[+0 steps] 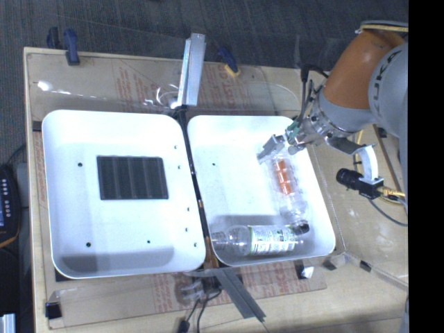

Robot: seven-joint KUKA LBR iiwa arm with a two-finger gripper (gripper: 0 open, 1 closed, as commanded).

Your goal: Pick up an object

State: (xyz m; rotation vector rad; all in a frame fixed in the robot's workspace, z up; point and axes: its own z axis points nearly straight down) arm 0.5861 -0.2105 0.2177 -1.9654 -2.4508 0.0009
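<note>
Directly below the gripper (272, 148) lies a clear bottle with orange contents (286, 183), stretched along the right bin (229, 186) toward its near wall, the upper end just beside the fingertips; contact cannot be judged. Whether the fingers are parted or closed cannot be told, and nothing is seen between them. Further below, a second clear bottle with a green label (260, 238) lies crosswise along the near wall. Off to the gripper's left sits the left bin (69, 207) holding a dark ribbed rectangular block (132, 177).
</note>
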